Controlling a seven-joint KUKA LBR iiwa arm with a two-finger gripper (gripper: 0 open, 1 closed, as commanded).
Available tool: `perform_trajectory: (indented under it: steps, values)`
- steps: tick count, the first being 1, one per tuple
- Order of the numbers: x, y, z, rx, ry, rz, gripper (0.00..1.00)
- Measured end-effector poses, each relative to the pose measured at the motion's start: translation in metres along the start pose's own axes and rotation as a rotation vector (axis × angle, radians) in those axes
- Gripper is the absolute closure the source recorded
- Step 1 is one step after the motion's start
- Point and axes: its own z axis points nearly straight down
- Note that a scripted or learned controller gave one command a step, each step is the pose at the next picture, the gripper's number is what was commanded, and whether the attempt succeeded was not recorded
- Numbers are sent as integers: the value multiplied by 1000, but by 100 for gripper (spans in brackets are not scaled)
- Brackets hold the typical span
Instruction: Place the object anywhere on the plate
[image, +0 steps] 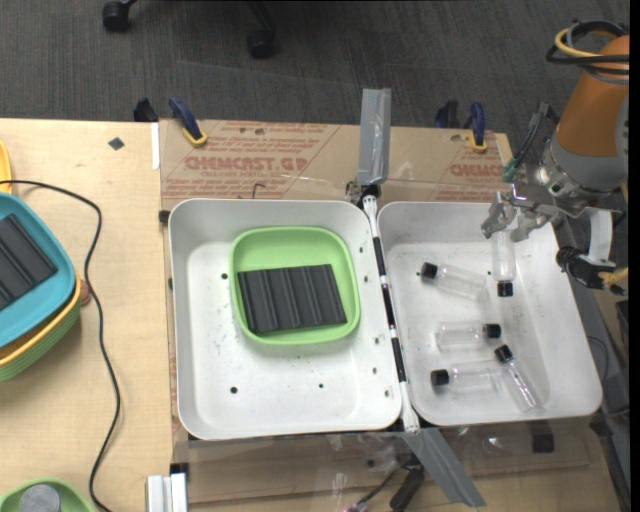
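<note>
Gripper hangs over the right bin's upper right part, above an upright-lying clear vial with black cap; whether it is released or clenched I cannot tell. Other vials lie scattered in that bin, none on the green plate with its dark ribbed insert, in the left bin. Judgement: descend centred on one vial, straddle its narrow axis, confirm grasp before crossing the divider.

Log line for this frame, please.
tool: above right bin, upper edge | vials: five, loose in right bin | plate: green, left bin, holds dark ridged insert | placement: not done
</note>
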Motion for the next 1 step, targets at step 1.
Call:
perform_trajectory:
  steps: [1]
  values:
    - [0, 0, 0, 0, 0, 0, 0]
